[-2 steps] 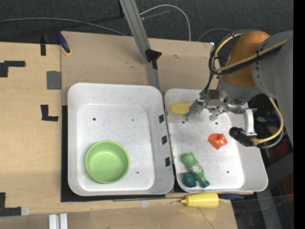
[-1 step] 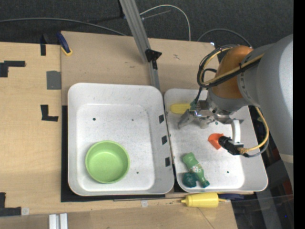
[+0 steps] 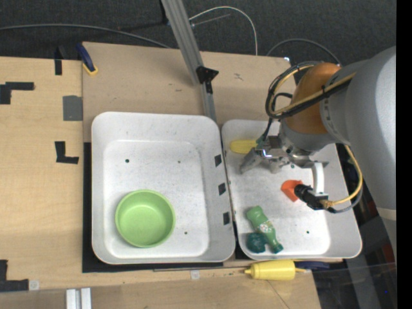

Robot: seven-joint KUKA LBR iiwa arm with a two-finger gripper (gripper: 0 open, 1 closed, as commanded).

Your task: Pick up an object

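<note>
The jaws (image 3: 283, 166) are hanging spread apart in the right bin (image 3: 341, 240), gripping nothing — the wrist is partly hiding the yellow object (image 3: 243, 147) at ten o'clock; the orange object (image 3: 291, 189) is lying at five o'clock.

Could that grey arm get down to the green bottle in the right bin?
Probably yes. The green bottle lies flat near the front of the right bin with bare floor around it, nothing on top. The end effector hangs over the same bin, further back.

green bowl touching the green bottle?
Apart. The camera view shows the bowl in the left bin and the bottle in the right bin.
</note>
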